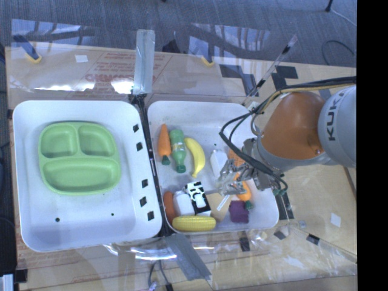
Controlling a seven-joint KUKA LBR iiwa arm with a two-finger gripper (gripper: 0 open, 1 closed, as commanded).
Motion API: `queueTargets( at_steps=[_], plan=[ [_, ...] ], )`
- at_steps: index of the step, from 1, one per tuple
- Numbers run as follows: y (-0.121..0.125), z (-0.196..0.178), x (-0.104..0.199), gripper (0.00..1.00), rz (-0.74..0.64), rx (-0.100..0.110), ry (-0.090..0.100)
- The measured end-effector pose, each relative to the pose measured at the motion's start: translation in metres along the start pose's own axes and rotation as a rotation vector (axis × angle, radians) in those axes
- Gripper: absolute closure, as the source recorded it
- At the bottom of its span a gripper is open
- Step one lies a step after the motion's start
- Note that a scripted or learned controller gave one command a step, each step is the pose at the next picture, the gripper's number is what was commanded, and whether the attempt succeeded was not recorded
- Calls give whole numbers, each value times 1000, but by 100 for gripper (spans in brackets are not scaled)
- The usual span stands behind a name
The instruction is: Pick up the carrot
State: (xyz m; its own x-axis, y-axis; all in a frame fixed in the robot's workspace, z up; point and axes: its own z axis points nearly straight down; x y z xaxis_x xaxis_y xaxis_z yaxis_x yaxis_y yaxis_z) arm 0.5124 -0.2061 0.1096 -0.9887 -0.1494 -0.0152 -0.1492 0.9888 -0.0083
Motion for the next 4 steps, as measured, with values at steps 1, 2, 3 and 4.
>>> queueTargets(
  at_steps=[1, 2, 3, 4],
  plan=[
    [22, -38, 9, 100, 14, -7, 12],
    [10, -110, 6, 100, 396, -3, 11],
    [11, -109, 7, 0, 395, -4, 14],
    [-5, -5, -1, 0, 462, 2, -10]
  ],
)
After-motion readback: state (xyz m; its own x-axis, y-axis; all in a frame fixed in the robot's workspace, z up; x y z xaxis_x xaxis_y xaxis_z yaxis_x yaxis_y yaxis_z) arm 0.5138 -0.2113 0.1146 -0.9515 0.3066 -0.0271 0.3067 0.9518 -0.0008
